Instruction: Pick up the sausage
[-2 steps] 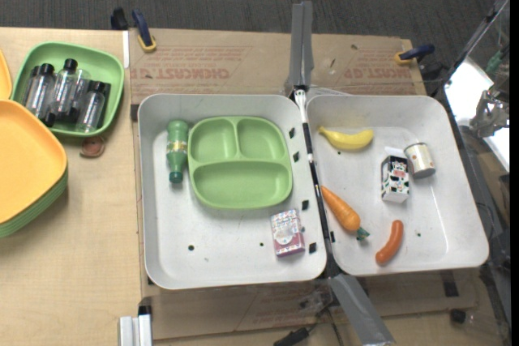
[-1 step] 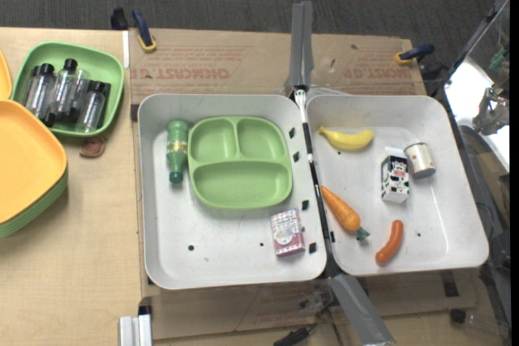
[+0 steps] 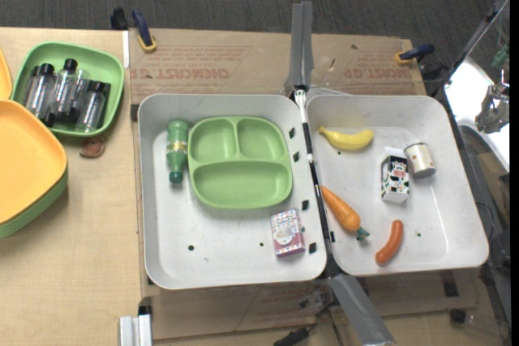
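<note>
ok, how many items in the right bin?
5. In the right bin: banana top left, can and milk carton at right, carrot on the left edge, sausage near the front. None look hidden.

The orange plate stack (image 3: pixel 28 166) runs off the left edge (its far side unseen).

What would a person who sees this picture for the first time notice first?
Probably the two white bins side by side in the middle. The left bin holds a big green divided plate, with a green bottle at its left and a small pink carton nearer the front. The right bin holds bright toy food: a yellow banana at the back, an orange carrot by the divider and the reddish sausage near the front.
</note>
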{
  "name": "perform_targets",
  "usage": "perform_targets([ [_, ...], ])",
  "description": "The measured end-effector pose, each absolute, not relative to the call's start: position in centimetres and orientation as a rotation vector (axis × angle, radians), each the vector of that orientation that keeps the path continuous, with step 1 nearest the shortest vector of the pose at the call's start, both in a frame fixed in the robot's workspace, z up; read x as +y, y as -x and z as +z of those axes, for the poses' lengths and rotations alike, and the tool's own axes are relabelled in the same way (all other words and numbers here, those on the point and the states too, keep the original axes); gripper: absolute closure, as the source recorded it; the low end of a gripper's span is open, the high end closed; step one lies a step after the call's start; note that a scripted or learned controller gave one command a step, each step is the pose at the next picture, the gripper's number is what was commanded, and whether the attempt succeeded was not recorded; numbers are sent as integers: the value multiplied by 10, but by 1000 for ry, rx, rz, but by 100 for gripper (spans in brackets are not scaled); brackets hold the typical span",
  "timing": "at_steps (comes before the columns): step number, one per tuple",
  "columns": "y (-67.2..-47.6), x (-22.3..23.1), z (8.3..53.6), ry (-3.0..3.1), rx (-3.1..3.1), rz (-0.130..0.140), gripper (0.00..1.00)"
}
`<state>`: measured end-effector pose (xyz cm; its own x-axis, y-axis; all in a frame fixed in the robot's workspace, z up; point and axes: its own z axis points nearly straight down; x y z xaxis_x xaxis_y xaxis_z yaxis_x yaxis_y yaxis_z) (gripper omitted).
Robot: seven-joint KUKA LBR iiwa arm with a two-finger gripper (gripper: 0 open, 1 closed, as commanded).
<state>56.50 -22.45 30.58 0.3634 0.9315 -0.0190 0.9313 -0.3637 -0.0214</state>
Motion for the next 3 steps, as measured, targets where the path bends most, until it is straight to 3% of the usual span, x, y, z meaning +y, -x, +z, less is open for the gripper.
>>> perform_targets([
  [1, -533, -212, 349, 2860, -1301, 6, 100],
  [2, -563, -217, 349, 2572, -1805, 5, 100],
  [3, -569, -211, 399, 2805, -1414, 6, 100],
])
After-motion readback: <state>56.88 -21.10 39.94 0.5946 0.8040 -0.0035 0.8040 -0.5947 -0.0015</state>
